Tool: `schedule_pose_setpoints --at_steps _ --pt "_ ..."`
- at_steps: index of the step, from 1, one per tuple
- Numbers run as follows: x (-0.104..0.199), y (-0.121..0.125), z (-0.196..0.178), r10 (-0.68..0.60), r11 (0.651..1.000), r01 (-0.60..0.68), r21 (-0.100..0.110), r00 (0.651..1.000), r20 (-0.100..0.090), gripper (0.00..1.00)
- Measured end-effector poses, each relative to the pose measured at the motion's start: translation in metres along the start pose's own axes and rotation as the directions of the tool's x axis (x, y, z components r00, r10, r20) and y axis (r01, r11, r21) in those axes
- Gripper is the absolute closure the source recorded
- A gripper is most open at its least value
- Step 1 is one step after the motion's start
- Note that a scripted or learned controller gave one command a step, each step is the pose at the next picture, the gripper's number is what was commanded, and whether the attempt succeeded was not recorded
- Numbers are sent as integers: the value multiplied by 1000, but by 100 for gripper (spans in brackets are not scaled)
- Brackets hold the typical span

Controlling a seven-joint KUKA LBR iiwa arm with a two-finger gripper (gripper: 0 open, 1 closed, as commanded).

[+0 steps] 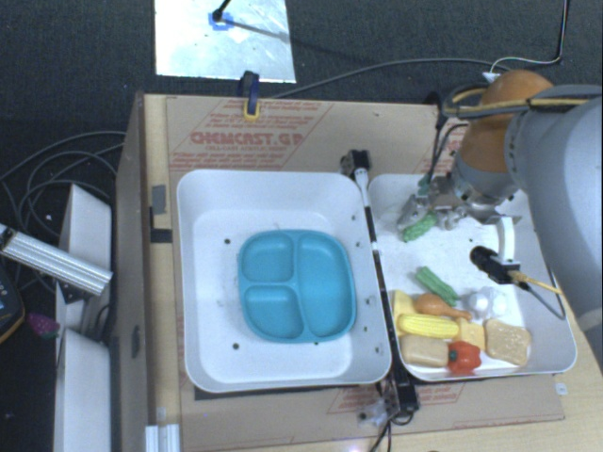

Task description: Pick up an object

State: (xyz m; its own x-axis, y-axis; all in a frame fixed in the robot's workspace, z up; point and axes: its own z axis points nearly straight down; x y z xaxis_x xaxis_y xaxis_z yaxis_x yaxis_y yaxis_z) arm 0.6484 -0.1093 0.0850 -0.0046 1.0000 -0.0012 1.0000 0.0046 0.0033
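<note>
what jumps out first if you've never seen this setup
The blue tray lying alone in the left bin draws the eye first. Next comes the grey arm reaching in from the right, its tool low over a green piece in the right bin. A pile of toy food crowds that bin's near edge.
</note>
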Motion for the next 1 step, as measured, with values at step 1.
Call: schedule_pose_setpoints --at_steps 1 --pt "0 1 -12 -4 1000 4 -2 1000 1 100"
